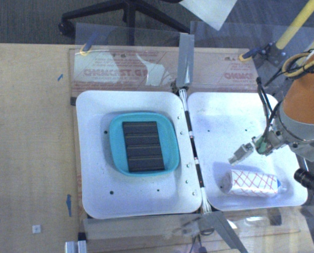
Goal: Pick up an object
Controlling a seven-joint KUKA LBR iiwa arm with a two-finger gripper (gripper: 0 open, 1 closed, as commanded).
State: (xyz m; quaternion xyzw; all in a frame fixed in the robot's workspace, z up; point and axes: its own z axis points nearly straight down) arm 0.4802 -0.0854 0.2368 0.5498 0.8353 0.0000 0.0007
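A white tube with a red criss-cross pattern lies on its side near the front of the right bin. A teal dish holding a dark ridged block sits in the middle of the left bin. My gripper hangs over the right bin, just above and behind the tube, apart from it. Nothing shows in its grasp. The grey arm with its orange band comes in from the right edge.
A metal divider separates the two bins. A cardboard strip runs along the back of the bins. Cables trail from the wrist over the right bin's far corner. A yellow rod slants at top right.
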